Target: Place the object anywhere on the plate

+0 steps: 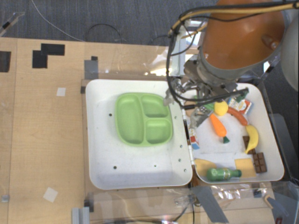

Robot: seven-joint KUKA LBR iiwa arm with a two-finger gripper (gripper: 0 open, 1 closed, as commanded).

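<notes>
A pale wooden worktop (pixel 42 139) fills the left and lower part of the frame, with black squares near its upper left corner and small pale tape patches on its left side; beyond its top edge lies grey carpet (pixel 93 8) crossed by a thin cable. Two shallow white bins sit side by side in the middle: the left bin (pixel 107 171) carries a green plate (pixel 143 119) with three compartments, lying flat, its large compartment to the left and two smaller ones to the right. The right bin (pixel 273 167) holds a jumble of toy food: a carrot (pixel 218 126) lying on a slant with its narrow tip towards the upper left and its green end towards the lower right, a lemon (pixel 221 108) just above it, a red sausage (pixel 239 117) to its right, a banana (pixel 252 138) running roughly up and down by the right wall, a chocolate bar (pixel 259 162) below that, a yellow cheese slice (pixel 244 164), and a green bottle (pixel 223 173) lying on its side along the lower wall. The arm (pixel 243 31), grey with a broad orange band, comes in from the upper right and hides the upper part of the right bin. The hand (pixel 202 107) is mostly covered by the wrist and cables, so I cannot tell whether it is spread or pressed together, or whether anything sits in it.
</notes>
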